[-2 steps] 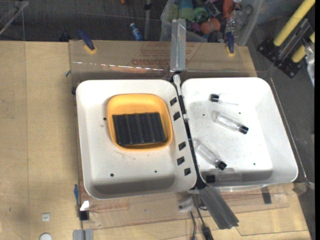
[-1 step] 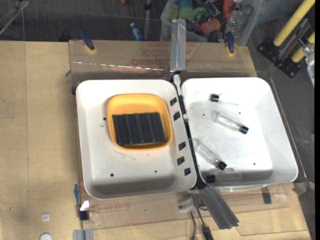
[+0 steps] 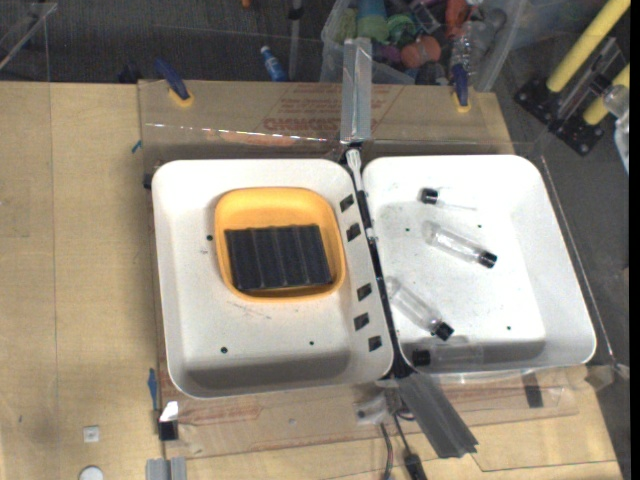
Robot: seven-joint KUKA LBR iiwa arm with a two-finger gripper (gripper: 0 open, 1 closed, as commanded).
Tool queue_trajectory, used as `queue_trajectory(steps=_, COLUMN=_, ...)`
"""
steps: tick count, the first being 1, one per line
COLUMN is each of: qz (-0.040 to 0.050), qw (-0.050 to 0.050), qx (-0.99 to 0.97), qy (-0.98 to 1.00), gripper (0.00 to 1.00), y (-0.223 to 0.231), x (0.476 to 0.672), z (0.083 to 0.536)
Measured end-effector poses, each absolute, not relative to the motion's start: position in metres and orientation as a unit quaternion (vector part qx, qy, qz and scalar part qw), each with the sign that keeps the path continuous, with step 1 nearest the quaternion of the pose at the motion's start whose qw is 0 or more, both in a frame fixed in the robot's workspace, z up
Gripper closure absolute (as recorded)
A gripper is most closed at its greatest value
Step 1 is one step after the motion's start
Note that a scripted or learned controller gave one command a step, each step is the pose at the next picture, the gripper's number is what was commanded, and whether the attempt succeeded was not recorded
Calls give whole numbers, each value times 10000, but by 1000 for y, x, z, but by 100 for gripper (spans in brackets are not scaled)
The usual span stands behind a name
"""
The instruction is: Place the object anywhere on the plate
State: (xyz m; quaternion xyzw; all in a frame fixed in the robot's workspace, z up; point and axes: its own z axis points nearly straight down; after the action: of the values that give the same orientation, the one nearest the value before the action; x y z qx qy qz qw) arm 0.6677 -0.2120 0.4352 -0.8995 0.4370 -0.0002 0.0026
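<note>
We find the task, as judged from this view, looking complete: a dark ribbed block (image 3: 278,257) lies flat on the orange plate (image 3: 232,211), which sits in the left bin (image 3: 180,268). We take this block to be the object named in the task. It rests wholly within the plate's rim, slightly toward the 6 o'clock side, with bare orange showing widest at 12 o'clock. Its long axis runs from 9 o'clock to 3 o'clock, very nearly level with the bin's near edge, perhaps dipping a touch at the 3 o'clock end. Its ribs run crosswise, from 12 to 6 o'clock. We can tell no front from back on it, so we record an axis and no heading. As to the hand, we cannot tell its state from this view, and we make no claim about it. In the right bin (image 3: 560,298) we note three clear tubes with dark caps: one small at 12 o'clock (image 3: 440,198), one at the middle (image 3: 460,244) lying from 10 to 4 o'clock, and one toward 7 o'clock (image 3: 415,310), near the divider. All three lie well apart from the plate. If any of these is the intended object instead, the work is not yet begun; otherwise nothing appears left to do.
</note>
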Motion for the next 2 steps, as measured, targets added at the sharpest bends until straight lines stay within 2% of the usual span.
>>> queue_trajectory(steps=2, qz=-6, qw=23, qx=-9896, qy=1436, gripper=100, y=-202, x=668, z=434)
